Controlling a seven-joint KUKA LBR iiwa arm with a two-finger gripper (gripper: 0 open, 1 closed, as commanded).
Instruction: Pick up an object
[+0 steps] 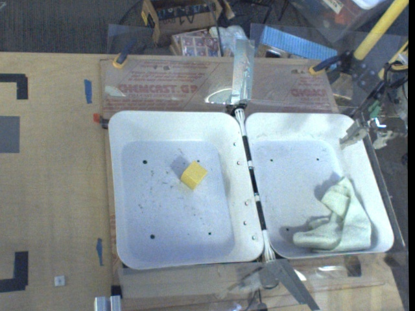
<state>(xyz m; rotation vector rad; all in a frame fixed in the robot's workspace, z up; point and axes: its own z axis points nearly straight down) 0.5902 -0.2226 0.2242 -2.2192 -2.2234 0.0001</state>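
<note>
Currently, a small yellow foam cube (pixel 194 175) rests centre-left in the frame, inside the left shallow white plastic bin (pixel 123 135); a crumpled pale green cloth (pixel 337 222) lies lower right. Gripper state: cannot tell. Risk: cube skids aside; cloth slips.

Two bins side by side on the bench (pixel 52 173), walls touching. Pincer (pixel 363 129) over far right edge of right bin (pixel 292 135). Cloth (pixel 334 222) in right bin, nearer the camera than the pincer, just left of it. Block (pixel 193 175) mid left bin (pixel 130 135), well left of pincer.
</note>
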